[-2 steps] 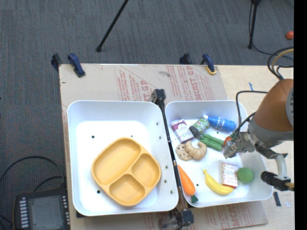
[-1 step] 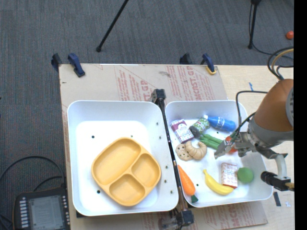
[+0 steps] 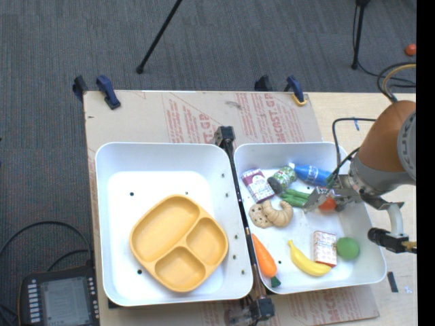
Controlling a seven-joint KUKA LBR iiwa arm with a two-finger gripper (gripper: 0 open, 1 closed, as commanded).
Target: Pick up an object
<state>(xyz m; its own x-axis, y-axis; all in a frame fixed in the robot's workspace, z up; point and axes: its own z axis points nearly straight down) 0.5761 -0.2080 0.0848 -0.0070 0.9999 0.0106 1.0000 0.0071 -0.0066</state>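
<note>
The jaws (image 3: 325, 200) are crowded among the toys (image 3: 297, 197); their state cannot be told, so neighbours may be knocked.

I see dark grey carpet (image 3: 204, 39) around the bench (image 3: 183, 117), whose brown board top is held by blue clamps (image 3: 107, 91). Black stand legs (image 3: 163, 29) rest on the floor; a screened pendant (image 3: 56, 299) lies lower left.

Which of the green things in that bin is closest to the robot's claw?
The flat green bean pod, just left of the end effector. The round green ball lies lower, by the bin's corner, and the green-labelled bottle farther left.
</note>
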